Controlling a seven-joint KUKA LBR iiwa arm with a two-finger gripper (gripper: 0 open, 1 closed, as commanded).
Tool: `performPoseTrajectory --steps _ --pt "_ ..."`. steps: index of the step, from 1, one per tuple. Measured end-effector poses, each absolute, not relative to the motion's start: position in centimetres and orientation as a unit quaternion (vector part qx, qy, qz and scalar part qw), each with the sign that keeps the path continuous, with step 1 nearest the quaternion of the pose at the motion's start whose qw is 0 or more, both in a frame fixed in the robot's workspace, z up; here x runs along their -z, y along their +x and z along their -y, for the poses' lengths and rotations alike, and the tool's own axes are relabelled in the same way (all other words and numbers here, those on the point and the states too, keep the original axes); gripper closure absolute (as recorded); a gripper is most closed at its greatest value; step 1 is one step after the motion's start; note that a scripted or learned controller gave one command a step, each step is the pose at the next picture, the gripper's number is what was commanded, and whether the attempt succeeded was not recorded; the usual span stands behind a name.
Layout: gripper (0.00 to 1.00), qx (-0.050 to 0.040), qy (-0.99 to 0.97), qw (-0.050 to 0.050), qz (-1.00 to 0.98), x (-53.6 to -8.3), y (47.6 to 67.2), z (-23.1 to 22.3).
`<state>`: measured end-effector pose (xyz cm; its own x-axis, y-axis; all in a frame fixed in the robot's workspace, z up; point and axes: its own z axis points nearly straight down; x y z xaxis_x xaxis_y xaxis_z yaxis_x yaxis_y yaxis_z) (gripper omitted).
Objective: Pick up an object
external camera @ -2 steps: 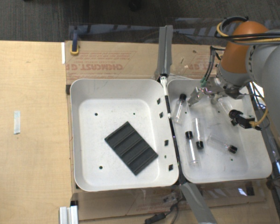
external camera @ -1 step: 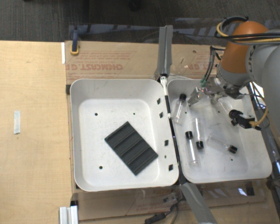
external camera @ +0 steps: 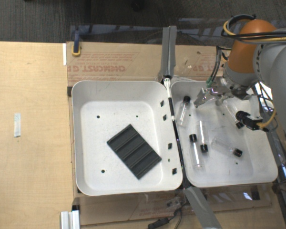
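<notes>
Several clear plastic tubes with black caps lie loose on the floor of the right bin (external camera: 257, 175), the natural landmark here. One tube (external camera: 182, 109) lies near that bin's upper left corner, tilted, its black cap toward the top. A longer tube (external camera: 196, 149) lies left of the bin's middle, running almost straight up and down, with a shorter capped tube (external camera: 201, 136) just beside it. Another clear tube (external camera: 227, 147) lies right of the middle, its black cap at the lower right end.

The pincer (external camera: 203, 98) hangs over the upper part of the right bin, a little right of the corner tube, its metal fingers pointing left. Nothing is seen between the fingers, and whether they are apart or together cannot be told from this angle. Behind it the grey arm with its orange band (external camera: 250, 37) comes in over the bin's upper right corner, trailing yellow and black cables.

To the left of the right bin, touching it along a shared edge, sits the left bin (external camera: 86, 97). A dark ridged rectangular block (external camera: 134, 151) lies on its floor, turned at a slant. Both bins rest on a brown cardboard-covered tabletop (external camera: 28, 104)
</notes>
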<state>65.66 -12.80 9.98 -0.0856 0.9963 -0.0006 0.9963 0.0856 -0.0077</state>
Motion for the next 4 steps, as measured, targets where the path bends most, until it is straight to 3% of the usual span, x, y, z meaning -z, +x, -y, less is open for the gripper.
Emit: performPoseTrajectory --steps 1,2,3,4 --pt "1.0 -0.0005 -0.688 0.0 0.725 -19.2 65.9 4.7" --pt "0.0 -0.0006 -0.688 0.0 0.725 -19.2 65.9 4.7" --pt "0.0 -0.0006 -0.664 -0.001 0.748 -22.8 65.9 12.2" --pt "0.0 -0.0001 -0.653 -0.001 0.757 -9.2 65.9 12.1"
